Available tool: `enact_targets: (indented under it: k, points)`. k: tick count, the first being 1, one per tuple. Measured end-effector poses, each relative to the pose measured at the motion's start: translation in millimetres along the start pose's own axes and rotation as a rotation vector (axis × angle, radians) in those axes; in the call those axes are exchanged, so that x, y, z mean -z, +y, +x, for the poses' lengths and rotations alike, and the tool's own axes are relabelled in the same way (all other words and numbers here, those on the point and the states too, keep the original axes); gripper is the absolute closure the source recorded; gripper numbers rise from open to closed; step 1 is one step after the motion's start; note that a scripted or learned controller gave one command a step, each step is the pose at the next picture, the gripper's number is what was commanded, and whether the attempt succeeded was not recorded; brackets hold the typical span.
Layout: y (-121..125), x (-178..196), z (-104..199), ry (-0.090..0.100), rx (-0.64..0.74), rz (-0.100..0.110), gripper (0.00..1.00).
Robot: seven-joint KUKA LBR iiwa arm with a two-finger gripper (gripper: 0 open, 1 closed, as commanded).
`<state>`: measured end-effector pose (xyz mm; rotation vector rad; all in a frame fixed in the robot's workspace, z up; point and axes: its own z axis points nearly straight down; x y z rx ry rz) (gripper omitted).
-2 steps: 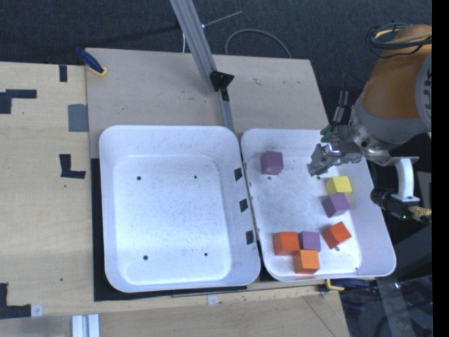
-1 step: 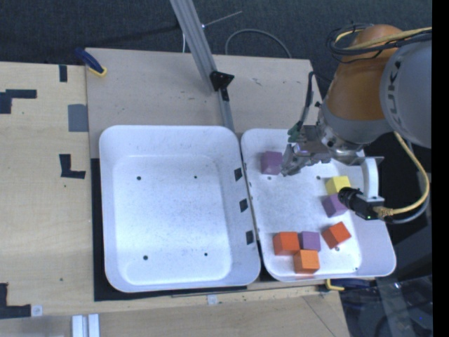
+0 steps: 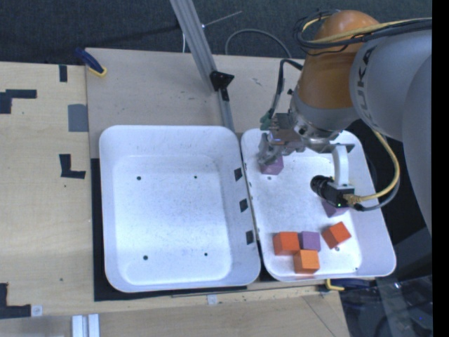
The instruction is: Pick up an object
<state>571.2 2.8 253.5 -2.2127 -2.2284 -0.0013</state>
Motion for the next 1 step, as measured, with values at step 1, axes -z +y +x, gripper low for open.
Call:
enact_targets:
  k: [1]
  points:
    - [22.2,-6.0,59.3,0.000,0.001,0.000,1.00]
